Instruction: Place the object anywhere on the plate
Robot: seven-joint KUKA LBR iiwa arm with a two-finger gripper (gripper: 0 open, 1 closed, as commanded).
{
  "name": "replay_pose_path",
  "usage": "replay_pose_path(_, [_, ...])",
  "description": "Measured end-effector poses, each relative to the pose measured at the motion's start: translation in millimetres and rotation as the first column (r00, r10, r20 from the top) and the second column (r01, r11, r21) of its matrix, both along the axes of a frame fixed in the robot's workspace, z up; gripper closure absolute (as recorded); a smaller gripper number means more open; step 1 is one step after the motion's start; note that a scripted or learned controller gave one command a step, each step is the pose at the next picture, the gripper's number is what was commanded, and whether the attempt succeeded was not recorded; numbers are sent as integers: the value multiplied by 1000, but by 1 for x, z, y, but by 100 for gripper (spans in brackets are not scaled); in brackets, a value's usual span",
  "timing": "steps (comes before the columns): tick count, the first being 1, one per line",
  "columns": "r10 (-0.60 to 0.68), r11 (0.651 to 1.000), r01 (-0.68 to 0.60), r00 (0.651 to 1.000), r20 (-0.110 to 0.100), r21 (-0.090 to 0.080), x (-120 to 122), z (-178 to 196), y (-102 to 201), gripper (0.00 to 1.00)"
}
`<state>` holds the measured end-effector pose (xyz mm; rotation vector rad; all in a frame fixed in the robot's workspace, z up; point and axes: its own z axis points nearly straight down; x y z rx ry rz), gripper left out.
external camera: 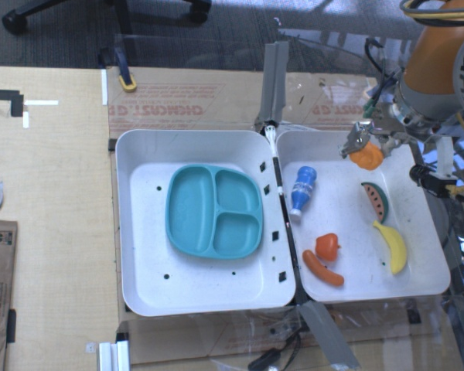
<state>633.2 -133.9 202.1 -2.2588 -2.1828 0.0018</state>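
Pincer (363, 147) sits over the far end of the right bin (425, 284), at an orange object (367, 158) that lies against its tips. Whether the object is clamped or merely touched cannot be told; the tips are too small and blurred to read.

Plate (214, 211), teal and three-part, lies flat in the middle of the left bin (139, 284), well apart from the pincer.

Other items in the right bin: bottle (301, 190) near the divider, melon slice (375, 202), banana (392, 246), red pepper (327, 246) and sausage (323, 269) at the near end.

Judgement: the step in hand is the pick, not the carry. The next move calls for a confirmed grip on the orange object, a lift clear of the bin wall and divider, then travel left to above the plate and release in any compartment. Risk: a failed grip leaves the object in the right bin.
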Motion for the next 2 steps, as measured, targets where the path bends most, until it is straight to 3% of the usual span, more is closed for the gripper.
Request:
replay_pose_path(1, [-84, 996, 84, 996, -2, 0, -1, -12, 69, 100])
replay_pose_path(2, [-239, 971, 239, 971, -3, -1, -25, -12, 137, 100])
